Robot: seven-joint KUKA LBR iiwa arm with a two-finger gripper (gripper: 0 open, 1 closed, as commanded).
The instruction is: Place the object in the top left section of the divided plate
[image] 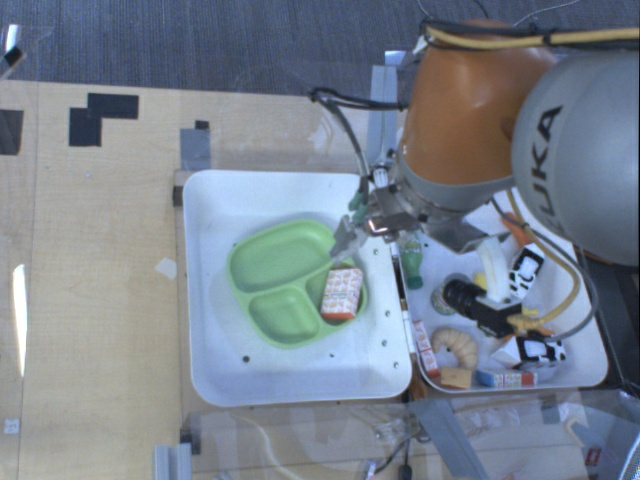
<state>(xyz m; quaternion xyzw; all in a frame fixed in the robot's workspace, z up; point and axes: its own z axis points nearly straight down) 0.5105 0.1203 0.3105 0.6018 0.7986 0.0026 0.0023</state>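
I see the arm (500, 98) leaning over the left bin (215, 268), where the green divided plate (285, 283) lies, and the gripper (365, 223) hangs just above the plate's right edge — I cannot tell how far it is open, and I see nothing in it. The object, a small orange-and-white carton (341, 294), lies in the plate's right section, not in the top left one (278, 256). In my judgement the task is not yet done — the carton must still be gripped and carried to that section.
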